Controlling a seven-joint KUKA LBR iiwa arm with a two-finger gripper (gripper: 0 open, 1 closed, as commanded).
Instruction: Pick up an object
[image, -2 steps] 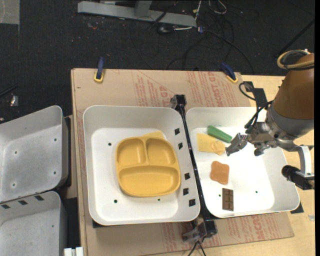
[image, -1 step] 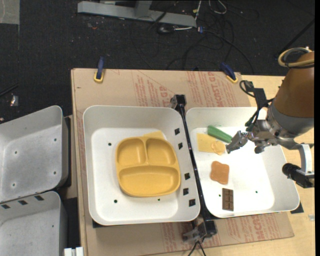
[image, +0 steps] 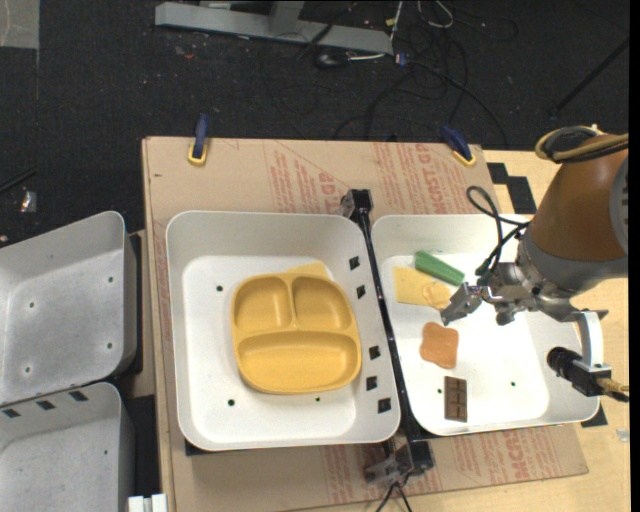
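Observation:
In the right bin (image: 520, 400) lie a green block (image: 440, 267), a pale yellow wedge (image: 414, 287), an orange slab (image: 439, 345) and a brown chocolate bar (image: 456, 399). My gripper (image: 482, 310) hangs over the middle of this bin, just right of the yellow wedge and above the orange slab. Its two fingers stand apart, so it is open, and nothing sits between them. The left fingertip (image: 455, 308) is close to the wedge's right edge.
The left bin (image: 200, 400) holds a yellow divided plate (image: 296, 333). A black divider (image: 375, 310) runs between the bins. The arm's orange band (image: 585, 190) comes in from the right. Grey trays (image: 60, 300) lie off the bench at left.

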